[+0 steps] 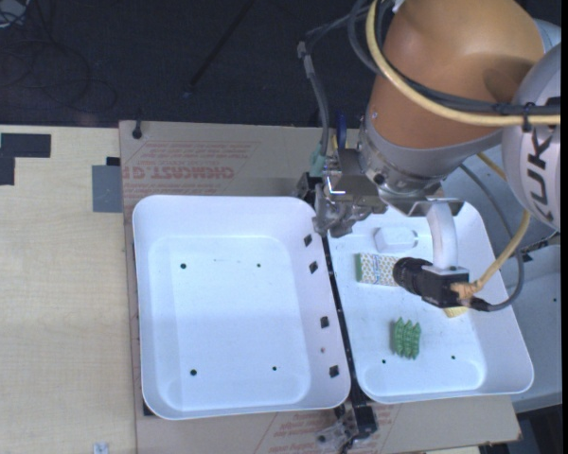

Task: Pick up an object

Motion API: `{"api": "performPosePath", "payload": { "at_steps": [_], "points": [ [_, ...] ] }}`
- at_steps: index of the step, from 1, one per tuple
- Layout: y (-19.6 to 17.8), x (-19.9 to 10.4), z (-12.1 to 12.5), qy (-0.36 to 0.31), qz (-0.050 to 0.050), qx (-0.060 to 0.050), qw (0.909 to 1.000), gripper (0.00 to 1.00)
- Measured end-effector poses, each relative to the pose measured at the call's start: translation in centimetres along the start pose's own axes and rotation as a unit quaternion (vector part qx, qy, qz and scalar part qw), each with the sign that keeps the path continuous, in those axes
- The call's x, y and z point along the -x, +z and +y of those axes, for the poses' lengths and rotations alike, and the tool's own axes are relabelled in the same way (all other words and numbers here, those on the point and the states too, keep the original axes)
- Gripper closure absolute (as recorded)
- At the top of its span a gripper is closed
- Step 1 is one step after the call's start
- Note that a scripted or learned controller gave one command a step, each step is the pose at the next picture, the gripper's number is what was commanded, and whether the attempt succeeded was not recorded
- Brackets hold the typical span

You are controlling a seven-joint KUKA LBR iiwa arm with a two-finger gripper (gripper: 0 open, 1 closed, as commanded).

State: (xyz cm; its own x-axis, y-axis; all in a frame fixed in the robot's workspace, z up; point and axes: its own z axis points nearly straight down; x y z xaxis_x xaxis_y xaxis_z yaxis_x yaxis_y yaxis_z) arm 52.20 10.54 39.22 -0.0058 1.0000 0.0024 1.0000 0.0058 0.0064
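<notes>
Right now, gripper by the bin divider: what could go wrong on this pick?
1. The gripper hangs over the right bin's left rim. Going straight down may hit the rim, not an object.
2. The white piece and the patterned packet lie close together. Closing on one could push the other away.

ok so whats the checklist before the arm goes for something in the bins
1. Things to pick are present: a green piece, a patterned packet and a white piece lie in the right bin: ok.
2. Gripper is above a target: it sits at that bin's upper left corner, beside the things: not ok.
3. Gripper carries nothing yet: cannot tell.
4. Green piece lies apart from the other two: ok.
5. Green piece is uncovered by the arm: ok.
</notes>
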Motion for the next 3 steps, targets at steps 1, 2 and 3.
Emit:
{"api": "performPosePath", "payload": {
  "at_steps": [1,2,3],
  "points": [
    [5.8,1.3,-5.0,0.003,-0.002,-0.009,1.0000,1.00],
    [-2.0,-3.5,-4.5,0.000,0.000,-0.001,1.0000,1.00],
    [0.3,0.0,-3.8,0.004,-0.002,-0.006,1.0000,1.00]
  ]
}}
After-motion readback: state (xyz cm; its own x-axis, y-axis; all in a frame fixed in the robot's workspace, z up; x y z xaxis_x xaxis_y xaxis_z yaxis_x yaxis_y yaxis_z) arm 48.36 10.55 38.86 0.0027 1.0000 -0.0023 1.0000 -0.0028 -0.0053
